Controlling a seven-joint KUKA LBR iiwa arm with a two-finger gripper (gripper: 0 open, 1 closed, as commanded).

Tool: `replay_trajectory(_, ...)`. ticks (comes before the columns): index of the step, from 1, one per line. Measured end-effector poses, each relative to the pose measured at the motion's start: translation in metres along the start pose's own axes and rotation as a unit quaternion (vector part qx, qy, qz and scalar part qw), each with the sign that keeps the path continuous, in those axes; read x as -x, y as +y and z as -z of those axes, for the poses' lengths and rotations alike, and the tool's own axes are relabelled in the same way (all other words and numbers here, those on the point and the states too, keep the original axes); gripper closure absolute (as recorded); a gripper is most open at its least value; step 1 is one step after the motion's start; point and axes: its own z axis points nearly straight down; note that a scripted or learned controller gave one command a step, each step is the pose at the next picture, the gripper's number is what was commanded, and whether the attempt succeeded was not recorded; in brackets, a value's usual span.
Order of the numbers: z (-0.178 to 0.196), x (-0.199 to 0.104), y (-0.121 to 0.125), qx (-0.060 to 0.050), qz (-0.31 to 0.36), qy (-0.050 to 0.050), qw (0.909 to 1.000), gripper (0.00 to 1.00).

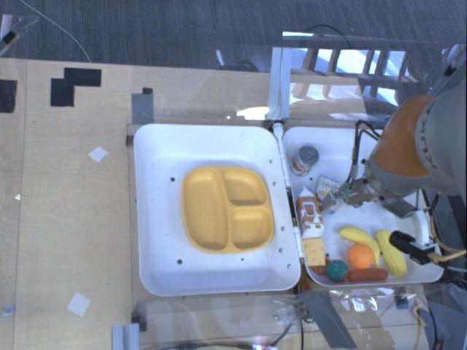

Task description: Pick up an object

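In right bin (pixel 332 141), gripper (pixel 349 194) was seen lowered near bin's middle, just right of small crumpled packet (pixel 327 188); whether fingers were wide or narrow could not be told, and nothing was seen held. Can (pixel 304 157) lay toward bin's upper left. Along left wall, box (pixel 310 214) and cracker (pixel 314 251) were placed. Near front edge, banana (pixel 359 237), orange (pixel 360 257), corn cob (pixel 392 252), green ball (pixel 336 270) and sausage (pixel 367 274) were clustered. In left bin (pixel 157 217), yellow divided tray (pixel 227 208) was seated.
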Motion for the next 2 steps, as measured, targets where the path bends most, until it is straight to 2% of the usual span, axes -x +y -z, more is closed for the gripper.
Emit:
replay_trajectory(1, 0.0137, 0.0008, 0.0031, 0.004, 0.004, -0.003, 1.0000, 1.00)
replay_trajectory(2, 0.0132, 0.0005, 0.0029, 0.004, 0.005, -0.003, 1.0000, 0.00)
